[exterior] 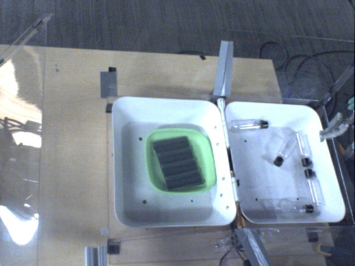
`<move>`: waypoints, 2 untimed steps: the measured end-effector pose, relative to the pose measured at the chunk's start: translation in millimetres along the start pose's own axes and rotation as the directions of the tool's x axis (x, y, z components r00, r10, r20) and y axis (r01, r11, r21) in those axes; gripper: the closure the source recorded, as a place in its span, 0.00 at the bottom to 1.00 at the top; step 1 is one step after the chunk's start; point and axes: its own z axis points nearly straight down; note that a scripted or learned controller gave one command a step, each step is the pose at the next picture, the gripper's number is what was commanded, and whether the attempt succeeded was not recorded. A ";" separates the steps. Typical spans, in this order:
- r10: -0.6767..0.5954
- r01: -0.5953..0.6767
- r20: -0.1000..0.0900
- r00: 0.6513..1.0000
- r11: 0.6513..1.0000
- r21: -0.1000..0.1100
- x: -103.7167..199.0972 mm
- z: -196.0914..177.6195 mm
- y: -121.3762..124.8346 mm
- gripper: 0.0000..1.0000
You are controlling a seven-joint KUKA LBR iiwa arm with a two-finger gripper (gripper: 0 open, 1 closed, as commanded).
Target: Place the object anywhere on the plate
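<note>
The dark ribbed block [177, 163] lies on the green plate [152, 148] mid-left bin [125, 165], long axis 11-to-5 o'clock, bare white floor all round, while the gripper [334, 127], state untellable, sits at the right bin's [260, 204] 3 o'clock rim.

A pale wooden bench [66, 165] bears two shallow white bins, left bin [125, 204] touching right bin [327, 204].

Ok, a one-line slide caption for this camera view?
Green plate carrying a dark ribbed block in the left bin; clear black-capped vials scattered in the right bin.
</note>
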 end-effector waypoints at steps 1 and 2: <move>0.086 -0.086 0.001 0.996 0.996 -0.004 2.3 -54.4 -1.9 0.00; 0.179 -0.179 0.001 0.984 0.984 -0.004 2.6 -71.0 -1.8 0.00</move>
